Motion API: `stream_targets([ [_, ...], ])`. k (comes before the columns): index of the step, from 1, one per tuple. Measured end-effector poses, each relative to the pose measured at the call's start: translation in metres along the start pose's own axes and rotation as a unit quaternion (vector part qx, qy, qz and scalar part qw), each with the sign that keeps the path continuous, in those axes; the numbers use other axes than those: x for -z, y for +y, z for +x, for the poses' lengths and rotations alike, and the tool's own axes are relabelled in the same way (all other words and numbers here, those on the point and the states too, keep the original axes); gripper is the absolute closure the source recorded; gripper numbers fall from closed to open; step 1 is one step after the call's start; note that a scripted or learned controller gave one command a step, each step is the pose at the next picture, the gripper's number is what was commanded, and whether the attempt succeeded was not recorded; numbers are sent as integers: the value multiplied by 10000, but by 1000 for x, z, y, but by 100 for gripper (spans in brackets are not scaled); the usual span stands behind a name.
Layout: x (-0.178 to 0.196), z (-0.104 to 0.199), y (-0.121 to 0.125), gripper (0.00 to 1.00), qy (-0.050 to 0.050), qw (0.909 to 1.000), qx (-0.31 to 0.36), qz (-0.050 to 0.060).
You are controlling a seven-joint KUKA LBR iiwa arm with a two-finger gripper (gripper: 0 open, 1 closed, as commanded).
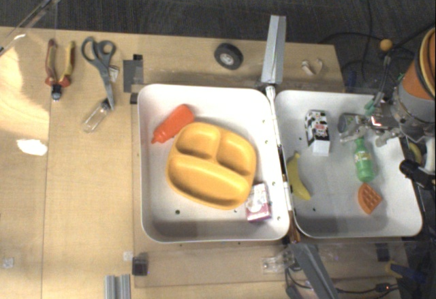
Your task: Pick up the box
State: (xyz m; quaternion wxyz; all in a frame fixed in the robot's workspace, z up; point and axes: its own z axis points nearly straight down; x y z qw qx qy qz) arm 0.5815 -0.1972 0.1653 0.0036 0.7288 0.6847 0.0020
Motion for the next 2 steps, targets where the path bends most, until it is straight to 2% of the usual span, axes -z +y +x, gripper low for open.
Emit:
stream_targets([
  [1,-73,54,-84,0,11,9996,268,12],
  [2,-76,17,-30,0,-10,9969,784,-32],
])
